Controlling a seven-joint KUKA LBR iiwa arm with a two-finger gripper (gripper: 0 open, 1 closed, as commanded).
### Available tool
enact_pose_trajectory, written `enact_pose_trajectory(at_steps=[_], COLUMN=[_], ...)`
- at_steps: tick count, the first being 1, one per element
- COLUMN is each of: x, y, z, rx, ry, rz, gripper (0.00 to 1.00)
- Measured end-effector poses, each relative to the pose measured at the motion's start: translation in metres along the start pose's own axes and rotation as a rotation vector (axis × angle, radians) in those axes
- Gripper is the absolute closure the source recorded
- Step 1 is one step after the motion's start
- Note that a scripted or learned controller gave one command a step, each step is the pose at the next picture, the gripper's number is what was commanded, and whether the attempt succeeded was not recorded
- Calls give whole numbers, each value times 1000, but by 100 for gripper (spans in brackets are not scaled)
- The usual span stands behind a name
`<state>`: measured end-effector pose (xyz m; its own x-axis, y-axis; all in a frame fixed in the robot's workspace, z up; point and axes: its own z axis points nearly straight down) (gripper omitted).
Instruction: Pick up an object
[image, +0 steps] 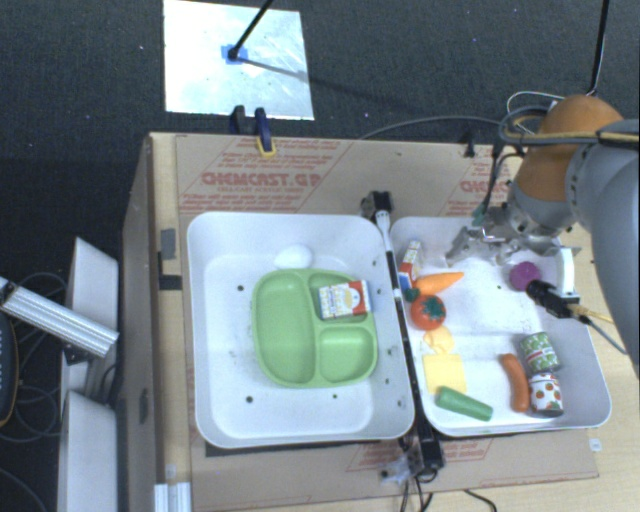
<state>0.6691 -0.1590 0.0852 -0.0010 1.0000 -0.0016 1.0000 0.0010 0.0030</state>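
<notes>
My gripper (484, 240) hangs over the back of the right bin (596, 398), below the arm's orange band (566, 135). Just in front of it and to the left lies an orange carrot (440, 283), and a purple ball (524, 273) sits a little to its right. A red tomato (428, 311) lies in front of the carrot. Nothing shows in the gripper's hold.
The right bin also holds a yellow block (444, 372), a green cucumber (463, 403), a sausage (515, 382), two small cans (540, 370) and a small box (409, 262). In the left bin (225, 400) a green divided plate (300, 340) carries a small carton (342, 298).
</notes>
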Motion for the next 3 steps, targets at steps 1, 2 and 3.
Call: enact_pose_trajectory(at_steps=[1, 2, 3], x=[0, 0, -12], y=[1, 1, 0], z=[-12, -12, 0], rx=[-4, -4, 0], ry=[-1, -1, 0], rz=[-2, -2, 0], gripper=[100, 0, 0])
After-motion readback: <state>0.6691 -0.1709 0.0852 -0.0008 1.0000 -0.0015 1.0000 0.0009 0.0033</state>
